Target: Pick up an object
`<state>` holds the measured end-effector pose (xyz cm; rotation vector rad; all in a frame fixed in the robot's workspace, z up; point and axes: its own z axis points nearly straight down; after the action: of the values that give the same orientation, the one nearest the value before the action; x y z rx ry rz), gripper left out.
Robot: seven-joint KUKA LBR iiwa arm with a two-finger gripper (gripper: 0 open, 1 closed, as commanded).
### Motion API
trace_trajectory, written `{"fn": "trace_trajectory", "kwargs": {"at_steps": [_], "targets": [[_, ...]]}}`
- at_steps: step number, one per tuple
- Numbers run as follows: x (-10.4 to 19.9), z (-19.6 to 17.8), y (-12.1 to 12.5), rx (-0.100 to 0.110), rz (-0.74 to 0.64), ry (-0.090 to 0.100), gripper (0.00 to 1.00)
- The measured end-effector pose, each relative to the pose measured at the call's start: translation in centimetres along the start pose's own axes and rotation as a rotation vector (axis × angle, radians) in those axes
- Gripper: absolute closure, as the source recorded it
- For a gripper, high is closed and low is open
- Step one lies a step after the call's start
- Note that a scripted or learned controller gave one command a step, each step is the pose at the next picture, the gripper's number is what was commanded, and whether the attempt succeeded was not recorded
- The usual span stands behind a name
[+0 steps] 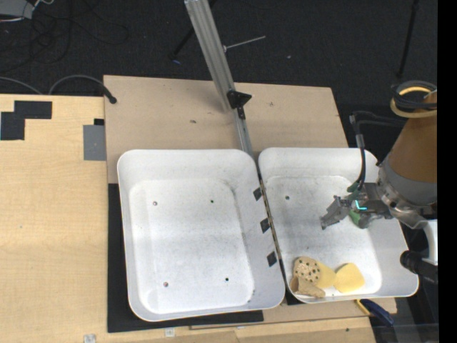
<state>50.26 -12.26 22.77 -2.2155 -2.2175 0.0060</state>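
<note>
Reaching in from the right over the right bin (314,164), with the pincer (333,216) hanging above the bin's bare white floor, near its middle and a little toward the right wall. Showing dark grey fingers (330,219) pointing left and slightly downward, with a spot of green-blue light glowing just behind them at the wrist. Appearing spread a little, though the slant and the small size of the fingers leaving the exact gap too hard to tell. Holding nothing between the fingers, and touching none of the objects. Lying well apart from the pincer, in the near corner of the same bin: a speckled cookie-like piece (306,269), a pale yellow block (349,278) just to its right, and a tan scrap (310,287) tucked against the near rim below the speckled piece, all three clustered close together and seeming to touch or overlap. Sitting beside it, the left bin (136,164), showing just its floor marked by a few small dark dots. Resting side by side on the counter (164,113), the two bins meeting along a seam with small black clips. Rising behind the bins, a slanted metal rail (211,45), leaning toward the upper left. Showing above the pincer, the arm's (418,152) orange band and grey body at the right edge.
</note>
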Motion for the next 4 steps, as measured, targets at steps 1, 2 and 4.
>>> {"fn": "trace_trajectory", "kwargs": {"at_steps": [1,2,4], "targets": [[-0.1,-0.2,0.1,-0.005,0.004,-0.001,0.00],[0.8,5.5,-0.5,0.002,0.001,0.001,0.00],[0.0,13.5,-0.4,-0.005,0.002,-0.001,0.00]]}}
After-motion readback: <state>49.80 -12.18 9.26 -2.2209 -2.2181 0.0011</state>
